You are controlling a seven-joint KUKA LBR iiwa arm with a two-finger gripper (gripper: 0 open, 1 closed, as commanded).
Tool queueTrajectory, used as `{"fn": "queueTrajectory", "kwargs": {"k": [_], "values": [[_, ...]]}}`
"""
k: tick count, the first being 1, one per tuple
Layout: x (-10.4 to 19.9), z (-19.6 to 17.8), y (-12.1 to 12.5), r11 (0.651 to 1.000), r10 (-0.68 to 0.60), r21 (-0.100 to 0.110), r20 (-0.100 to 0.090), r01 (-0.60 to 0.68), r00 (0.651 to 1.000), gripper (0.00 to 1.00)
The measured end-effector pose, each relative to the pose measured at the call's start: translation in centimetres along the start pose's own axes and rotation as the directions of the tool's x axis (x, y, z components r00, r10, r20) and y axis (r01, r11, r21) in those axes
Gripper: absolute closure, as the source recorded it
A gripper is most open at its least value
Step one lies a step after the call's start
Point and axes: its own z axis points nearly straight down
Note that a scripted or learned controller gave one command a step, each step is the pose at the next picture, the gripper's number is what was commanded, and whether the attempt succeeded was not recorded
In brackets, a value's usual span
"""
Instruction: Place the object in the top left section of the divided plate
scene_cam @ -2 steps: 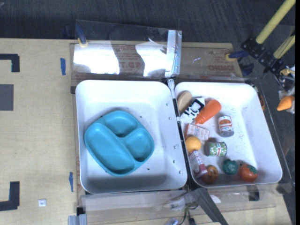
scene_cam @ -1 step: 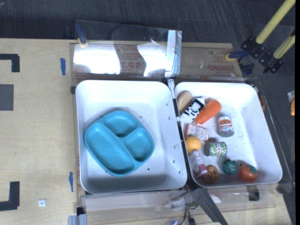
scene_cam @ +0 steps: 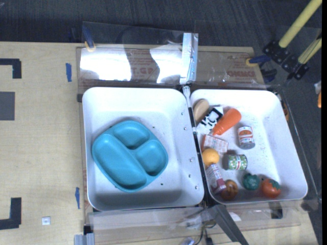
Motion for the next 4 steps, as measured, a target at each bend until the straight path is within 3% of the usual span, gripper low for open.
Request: {"fn": "queueTrajectory", "kwargs": {"k": [1, 4], "values": [[-5.7, -4.9, -3.1, 0.971, 0.240, -0.002, -0.001, -0.240, 0.971, 1.00], [-3.8, -5.4, -1.9, 0.973, 0.230, -0.005, 0.012, -0.230, 0.973, 1.00]]}}
